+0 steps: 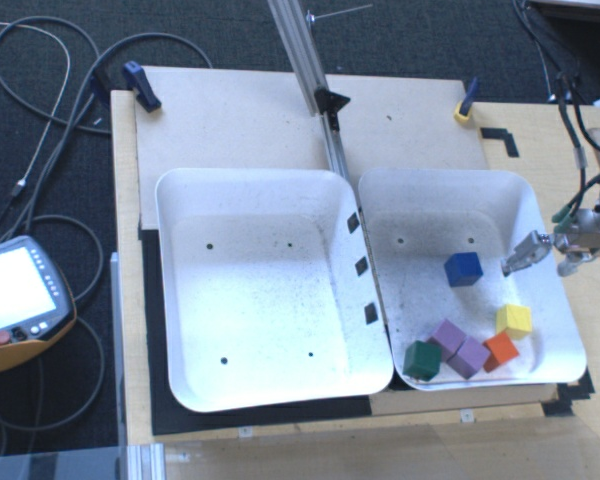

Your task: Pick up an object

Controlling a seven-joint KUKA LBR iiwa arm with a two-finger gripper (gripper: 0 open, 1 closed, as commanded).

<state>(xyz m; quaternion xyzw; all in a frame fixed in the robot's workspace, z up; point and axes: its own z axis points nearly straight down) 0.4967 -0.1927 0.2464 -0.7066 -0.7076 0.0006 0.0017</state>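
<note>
One blue cube (463,268) — just left of the jaws.

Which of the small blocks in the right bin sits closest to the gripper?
The blue cube, alone in mid-bin just left of the gripper; the yellow, orange, purple and green blocks cluster farther away near the front edge.

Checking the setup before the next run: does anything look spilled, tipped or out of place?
Nothing stands out. The blue block, yellow block, orange block, two purple blocks and green block all lie inside the right bin.
</note>
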